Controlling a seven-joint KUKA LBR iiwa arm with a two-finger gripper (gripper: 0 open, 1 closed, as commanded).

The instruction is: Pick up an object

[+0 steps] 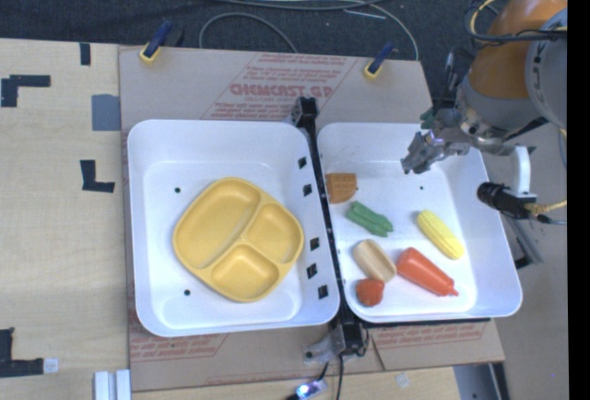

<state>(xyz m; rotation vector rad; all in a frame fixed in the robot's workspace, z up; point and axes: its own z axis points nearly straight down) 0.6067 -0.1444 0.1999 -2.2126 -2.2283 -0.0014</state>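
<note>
Six toy foods lie in the right bin [498,292]; the yellow corn cob [441,233], ridged and oblong, sits below the gripper [417,159], whose jaws' state I cannot tell.

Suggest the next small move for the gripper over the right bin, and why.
Probably shift toward the corn and lower. The gripper hangs over bare floor in the right bin, holding nothing, and the corn lies nearest, apart from the carrot.
</note>
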